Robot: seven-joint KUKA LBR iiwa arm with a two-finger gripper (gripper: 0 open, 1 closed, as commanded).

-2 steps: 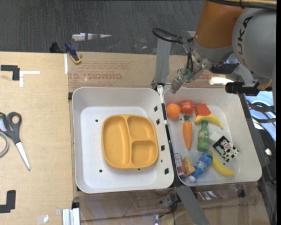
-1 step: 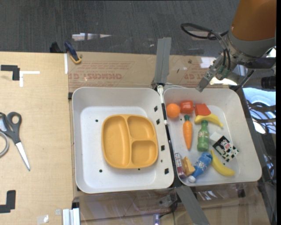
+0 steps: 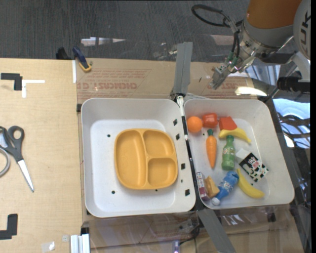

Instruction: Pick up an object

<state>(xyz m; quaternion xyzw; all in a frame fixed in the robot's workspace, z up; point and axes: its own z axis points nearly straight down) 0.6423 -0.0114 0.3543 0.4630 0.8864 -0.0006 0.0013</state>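
Observation:
The right bin (image 3: 276, 148) holds several toy foods: an orange (image 3: 194, 124), a red block (image 3: 210, 119), an orange-red wedge (image 3: 227, 123), a carrot (image 3: 211, 150), a green bottle (image 3: 228, 153), two bananas (image 3: 235, 134) (image 3: 250, 186), a black-and-white carton (image 3: 254, 165), a blue bottle (image 3: 226, 187) and a small snack bar (image 3: 200, 184). My gripper (image 3: 220, 74) hangs high above the bin's far edge, at the top right, well away from the objects. Nothing shows between its fingers.
The left bin (image 3: 94, 163) holds a yellow divided plate (image 3: 146, 158). Scissors (image 3: 17, 153) lie on the wooden bench at the far left. A blue-and-yellow clip (image 3: 82, 59) sits behind the left bin. Cables (image 3: 212, 15) loop near the arm.

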